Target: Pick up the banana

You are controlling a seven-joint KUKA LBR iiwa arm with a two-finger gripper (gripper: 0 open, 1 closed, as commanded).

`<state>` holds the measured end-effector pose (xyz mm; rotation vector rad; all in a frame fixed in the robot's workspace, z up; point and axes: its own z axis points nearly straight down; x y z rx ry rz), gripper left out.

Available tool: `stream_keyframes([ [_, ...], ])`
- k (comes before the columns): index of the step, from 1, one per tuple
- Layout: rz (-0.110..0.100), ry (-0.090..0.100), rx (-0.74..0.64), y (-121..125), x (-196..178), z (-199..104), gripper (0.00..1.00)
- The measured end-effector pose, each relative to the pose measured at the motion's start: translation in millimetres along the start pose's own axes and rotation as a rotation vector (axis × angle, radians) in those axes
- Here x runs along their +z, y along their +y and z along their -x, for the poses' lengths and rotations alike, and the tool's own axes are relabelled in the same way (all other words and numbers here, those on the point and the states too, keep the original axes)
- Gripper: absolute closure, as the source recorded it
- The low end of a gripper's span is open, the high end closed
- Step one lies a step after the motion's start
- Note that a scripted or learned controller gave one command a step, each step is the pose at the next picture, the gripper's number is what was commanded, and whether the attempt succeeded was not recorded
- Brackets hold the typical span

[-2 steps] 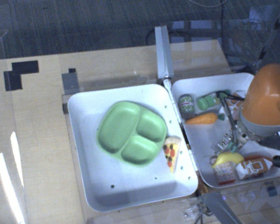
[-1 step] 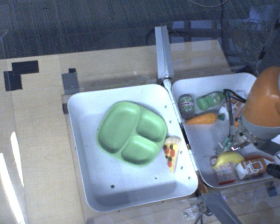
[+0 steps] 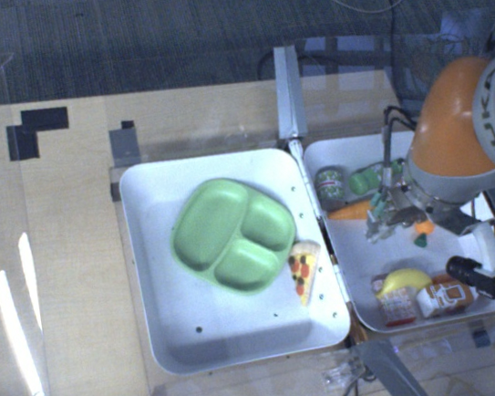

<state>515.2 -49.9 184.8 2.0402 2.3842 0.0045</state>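
Banana (image 3: 402, 282): lies in the near half of the right bin (image 3: 365, 258), touching a red-and-white pack (image 3: 395, 310) on its near side, with a brown carton (image 3: 447, 297) just to its right.
Fingers (image 3: 387, 216): mine, over the middle of the right bin, at the right end of a carrot (image 3: 351, 212), farther back than the banana and apart from it.
Grip: clenched or released, I cannot tell.
Arm (image 3: 455, 120): reaches in from the right.
Can (image 3: 330, 186): far left corner of the right bin.
Left bin (image 3: 175, 332): a green plate (image 3: 234, 233), a pizza slice (image 3: 305, 270) at its near right edge.
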Motion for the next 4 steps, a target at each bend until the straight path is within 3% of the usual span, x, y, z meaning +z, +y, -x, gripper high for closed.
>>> stream_keyframes([
  [1,0.0,0.0,0.0,0.0,0.0,0.0,0.0],
  [2,0.007,-0.002,-0.082,-31.5,95.9,37.6,0.0],
  [3,0.0,-0.001,-0.145,-23.3,42.1,52.0,0.0],
  [4,0.0,0.0,-0.134,-31.3,-0.1,25.6,0.0],
])
